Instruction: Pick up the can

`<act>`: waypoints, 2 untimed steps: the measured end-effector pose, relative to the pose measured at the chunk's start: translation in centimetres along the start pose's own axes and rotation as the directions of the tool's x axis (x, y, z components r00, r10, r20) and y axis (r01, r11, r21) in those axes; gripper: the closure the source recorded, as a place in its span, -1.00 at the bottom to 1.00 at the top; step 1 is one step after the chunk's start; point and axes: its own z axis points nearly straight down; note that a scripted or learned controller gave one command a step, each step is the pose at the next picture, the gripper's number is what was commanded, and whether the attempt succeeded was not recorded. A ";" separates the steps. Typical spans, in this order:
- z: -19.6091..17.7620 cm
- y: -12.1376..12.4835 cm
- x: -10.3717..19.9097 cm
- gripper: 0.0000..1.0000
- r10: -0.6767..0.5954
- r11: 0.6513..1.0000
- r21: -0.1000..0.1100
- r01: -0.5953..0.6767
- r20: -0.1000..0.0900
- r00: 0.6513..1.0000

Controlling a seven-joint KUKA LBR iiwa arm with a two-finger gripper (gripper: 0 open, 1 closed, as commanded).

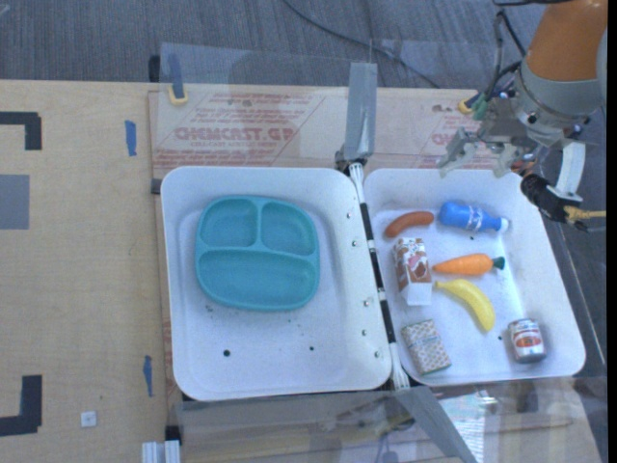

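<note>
Bright, even overhead light; faint soft shadows; mild glare on white bins (280, 379); slight softness.

Can (526, 340) in right bin's (564, 258) near corner

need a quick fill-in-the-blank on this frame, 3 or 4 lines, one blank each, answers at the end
1. The teal three-compartment plastic plate lies in the ____ white bin.
2. The small metal can with a red label sits in the right white bin, near its ____ right corner.
3. The yellow banana lies just below the orange ____.
4. The two-finger gripper is above the right bin's ____ edge.

Answers: left; front; carrot; far
</note>
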 end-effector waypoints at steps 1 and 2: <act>12.4 -3.2 -4.3 -1.00 0.108 0.994 0.001 -0.108 0.000 0.994; 17.5 0.8 -1.4 -1.00 0.128 0.992 0.013 -0.128 0.004 0.992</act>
